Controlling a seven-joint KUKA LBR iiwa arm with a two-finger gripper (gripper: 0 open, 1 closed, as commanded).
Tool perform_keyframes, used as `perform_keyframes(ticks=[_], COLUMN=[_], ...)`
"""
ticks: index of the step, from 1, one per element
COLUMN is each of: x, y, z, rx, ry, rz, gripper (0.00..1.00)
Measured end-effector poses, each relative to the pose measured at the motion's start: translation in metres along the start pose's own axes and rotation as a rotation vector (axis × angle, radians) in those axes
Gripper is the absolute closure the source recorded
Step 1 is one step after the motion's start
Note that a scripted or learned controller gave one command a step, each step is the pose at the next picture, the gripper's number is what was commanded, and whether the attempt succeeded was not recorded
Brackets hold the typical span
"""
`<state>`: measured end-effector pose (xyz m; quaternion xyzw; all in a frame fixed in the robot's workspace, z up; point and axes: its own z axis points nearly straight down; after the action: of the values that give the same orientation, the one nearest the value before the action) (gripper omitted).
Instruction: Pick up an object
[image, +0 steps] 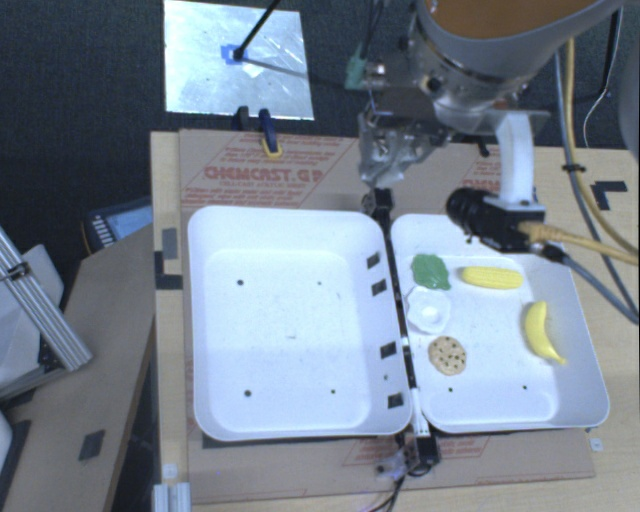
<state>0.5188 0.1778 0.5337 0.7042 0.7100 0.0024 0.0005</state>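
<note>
Below us we are seeing a pale wooden bench (120, 300) carrying a brown printed board (270, 170), and on that board two shallow white bins are sitting side by side, the left bin (280, 330) and the right bin (500, 400), their inner rims touching along a row of small dark clips. We are watching the grey arm (490, 40) coming in from the upper right, its broad body hanging high over the far edge of the board, with the wrist pointing downward. We are finding the gripper (383, 165) hanging near the far end of the seam between the bins, above the board rather than inside either bin; its metal parts are blurring together from this angle, so we cannot tell how wide the pincer is standing, and we are seeing nothing between its tips. We are counting five things lying in the right bin, well apart from the gripper: a green leaf-shaped piece (431, 270) near the inner wall, a white round piece (428, 312) just below it, a speckled cookie (447, 355) nearer the front, a yellow corn cob (490, 277) beside the leaf, and a yellow banana (541, 331) toward the outer side.
</note>
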Motion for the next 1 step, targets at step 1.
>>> perform_keyframes(ticks=[1], x=[0.0159], y=[-0.0171], z=[0.1138], rx=[0.015], ry=[-0.006], rz=[0.002], gripper=[1.00])
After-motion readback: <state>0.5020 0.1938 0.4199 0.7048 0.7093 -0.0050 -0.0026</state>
